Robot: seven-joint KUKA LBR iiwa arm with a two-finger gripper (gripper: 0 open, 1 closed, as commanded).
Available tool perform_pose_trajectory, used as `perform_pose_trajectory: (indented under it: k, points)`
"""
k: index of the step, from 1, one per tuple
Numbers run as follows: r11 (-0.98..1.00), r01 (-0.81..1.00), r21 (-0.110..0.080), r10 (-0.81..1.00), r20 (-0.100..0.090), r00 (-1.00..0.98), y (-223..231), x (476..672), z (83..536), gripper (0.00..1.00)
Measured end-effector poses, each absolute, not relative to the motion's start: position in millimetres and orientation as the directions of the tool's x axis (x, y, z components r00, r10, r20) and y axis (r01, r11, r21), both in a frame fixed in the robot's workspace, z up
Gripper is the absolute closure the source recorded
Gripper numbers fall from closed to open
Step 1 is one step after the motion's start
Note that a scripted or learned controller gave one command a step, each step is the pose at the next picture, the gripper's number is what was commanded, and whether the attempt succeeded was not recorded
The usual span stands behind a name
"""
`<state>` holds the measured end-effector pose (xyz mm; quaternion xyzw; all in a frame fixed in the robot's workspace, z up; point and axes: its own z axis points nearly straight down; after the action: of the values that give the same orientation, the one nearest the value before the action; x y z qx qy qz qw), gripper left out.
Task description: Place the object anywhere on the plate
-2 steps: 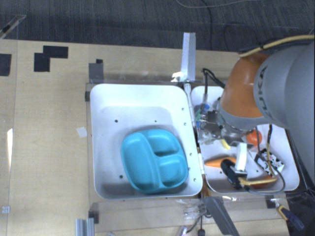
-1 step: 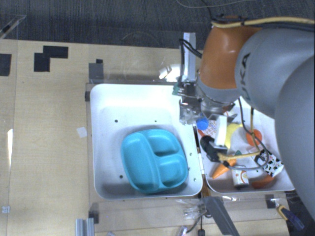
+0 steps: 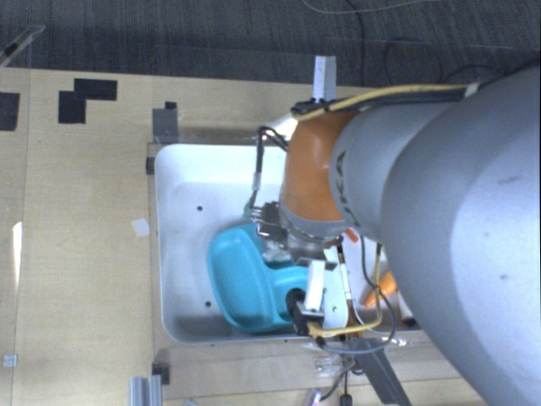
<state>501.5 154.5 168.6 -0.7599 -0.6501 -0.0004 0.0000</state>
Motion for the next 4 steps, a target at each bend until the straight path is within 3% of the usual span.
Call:
perform_pose_trajectory:
  k: [1,2,3,4]
  points:
    - [0.001,1.0,0.008,1.0,0.004,-0.001,122.0,489.0,129.6,1.0]
    - [-0.269,0.963,0.004,0.963,0.002,0.269,51.7,488.1,184.7,1.0]
    - [-0.142,0.99,0.005,0.99,0.002,0.142,160.4,513.1,271.0,1.0]
    - [-0.392,0.92,0.0,0.92,0.001,0.392,197.0,486.9,217.7,1.0]
